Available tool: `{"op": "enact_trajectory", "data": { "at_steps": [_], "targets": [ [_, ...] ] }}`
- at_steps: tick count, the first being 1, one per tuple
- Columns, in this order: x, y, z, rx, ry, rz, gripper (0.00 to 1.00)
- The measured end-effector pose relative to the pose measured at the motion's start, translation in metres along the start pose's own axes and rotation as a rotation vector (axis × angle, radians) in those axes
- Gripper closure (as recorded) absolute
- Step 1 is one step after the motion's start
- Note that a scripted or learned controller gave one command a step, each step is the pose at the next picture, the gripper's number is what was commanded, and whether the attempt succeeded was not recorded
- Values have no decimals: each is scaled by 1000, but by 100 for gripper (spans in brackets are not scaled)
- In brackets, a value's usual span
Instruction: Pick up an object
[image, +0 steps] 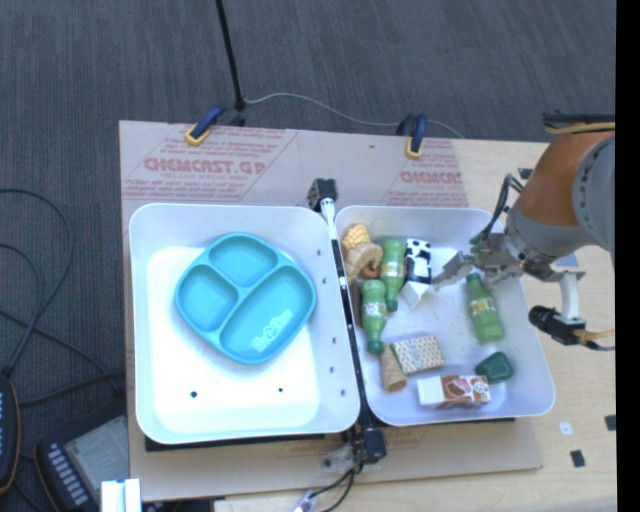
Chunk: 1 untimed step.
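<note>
The arm (565, 195) enters from the right edge, orange band above the wrist, and reaches over the right bin (540, 400). The hand (478, 262) sits low over the upper right part of that bin, fingers spread apart with nothing seen between them; one finger (452, 266) points left toward the black-and-white item (418, 258), the other lies near the top of a green bottle (485, 308).

Contents of the right bin:
- that green bottle lies just below the hand, along the right side.
- two more green bottles near the left wall: one upper (393, 262), one lower (373, 314), close beside each other.
- a yellow-tan crinkled item (357, 243) at the upper left corner.
- a patterned box (417, 352) near the middle.
- a tan cone-like piece (392, 374) just left of and below the box.
- a white and brown packet (455, 390) along the bottom wall.
- a dark green piece (495, 366) just above the packet's right end.

The left bin (160, 400) holds a blue divided plate (246, 297), three compartments, lying flat. Both bins sit side by side on a printed board (210, 165) over the counter (590, 440).
</note>
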<state>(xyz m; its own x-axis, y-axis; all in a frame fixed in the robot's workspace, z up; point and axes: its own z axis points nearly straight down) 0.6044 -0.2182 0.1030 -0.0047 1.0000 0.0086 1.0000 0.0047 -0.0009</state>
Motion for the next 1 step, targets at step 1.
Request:
{"op": "enact_trajectory", "data": {
  "at_steps": [1],
  "targets": [
    [1, 17, 10, 1, 6, 0, 0]
  ]
}}
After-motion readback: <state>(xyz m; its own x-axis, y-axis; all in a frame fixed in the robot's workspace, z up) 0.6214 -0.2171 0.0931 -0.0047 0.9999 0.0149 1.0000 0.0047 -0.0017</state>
